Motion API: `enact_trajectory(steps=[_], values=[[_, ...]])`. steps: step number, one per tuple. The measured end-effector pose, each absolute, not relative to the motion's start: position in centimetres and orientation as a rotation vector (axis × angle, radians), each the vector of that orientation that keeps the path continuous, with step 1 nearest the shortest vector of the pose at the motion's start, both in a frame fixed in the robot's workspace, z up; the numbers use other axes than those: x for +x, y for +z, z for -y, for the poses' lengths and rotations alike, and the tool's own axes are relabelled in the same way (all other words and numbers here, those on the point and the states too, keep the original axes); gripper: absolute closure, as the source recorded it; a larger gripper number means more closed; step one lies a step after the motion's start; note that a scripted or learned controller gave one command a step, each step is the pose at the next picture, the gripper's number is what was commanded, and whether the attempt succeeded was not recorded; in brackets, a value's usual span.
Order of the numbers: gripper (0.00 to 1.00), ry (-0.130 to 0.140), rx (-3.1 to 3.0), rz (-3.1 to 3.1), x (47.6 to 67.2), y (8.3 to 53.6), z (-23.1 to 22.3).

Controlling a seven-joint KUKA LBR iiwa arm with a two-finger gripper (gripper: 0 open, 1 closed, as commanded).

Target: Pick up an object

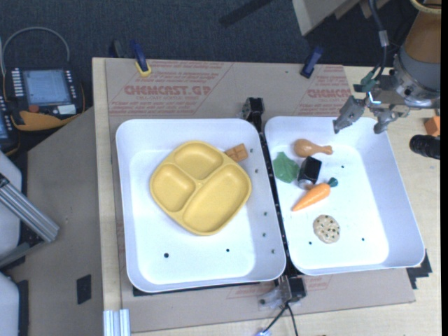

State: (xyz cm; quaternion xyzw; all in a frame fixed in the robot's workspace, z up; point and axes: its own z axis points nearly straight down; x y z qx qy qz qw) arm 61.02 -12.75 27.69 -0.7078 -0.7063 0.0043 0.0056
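In the right bin [392, 187] lie a tan chicken drumstick [311, 147], a green leaf-shaped piece [285, 167], a small black block [309, 171], an orange carrot [312, 195] and a round speckled cookie [326, 228]. My gripper [363, 117] hangs over the bin's far right corner, above and to the right of the drumstick. Its two grey fingers are spread apart with nothing between them.
The left bin [140, 250] bears a yellow divided plate [201, 186], with a small orange-brown block [237, 152] at its far right edge. A black clamp [253, 107] sits between the bins at the back. A handheld pendant [43, 93] lies off the bench at the left.
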Motion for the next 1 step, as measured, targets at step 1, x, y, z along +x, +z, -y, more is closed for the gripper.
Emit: enact_trajectory(steps=[1], values=[[0.00,0.001,-2.221,2.221,61.21,28.46,12.72]])
